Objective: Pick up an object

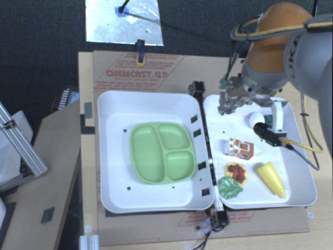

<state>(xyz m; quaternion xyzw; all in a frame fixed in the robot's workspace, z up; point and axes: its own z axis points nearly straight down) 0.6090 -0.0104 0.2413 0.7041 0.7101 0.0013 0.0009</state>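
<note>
The hand (pixel 227 105) hangs over the far left corner of the right bin (pixel 307 191); whether it is wide or narrow, I cannot tell; nothing shows in its grip. Lying in that bin are a white ball (pixel 255 119), a small red-and-white carton (pixel 240 148), a yellow cone (pixel 272 178), and a red-and-green toy (pixel 232 179). The left bin (pixel 112 139) holds a green divided tray (pixel 161 152).
</note>
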